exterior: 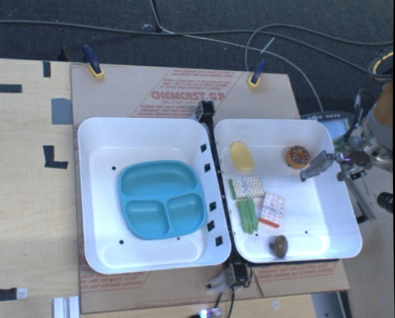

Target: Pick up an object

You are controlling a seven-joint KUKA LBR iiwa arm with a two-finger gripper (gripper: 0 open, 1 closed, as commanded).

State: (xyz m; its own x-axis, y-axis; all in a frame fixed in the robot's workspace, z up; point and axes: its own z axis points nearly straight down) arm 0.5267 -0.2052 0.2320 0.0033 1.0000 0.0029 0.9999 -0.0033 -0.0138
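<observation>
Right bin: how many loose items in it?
6. Yellow piece at the back left, donut at the back right, checked packet and green bundle by the left wall, red-and-white packet mid-bin, brown lump in front. None look hidden.

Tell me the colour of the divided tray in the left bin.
Light blue tray, in the camera view.
</observation>
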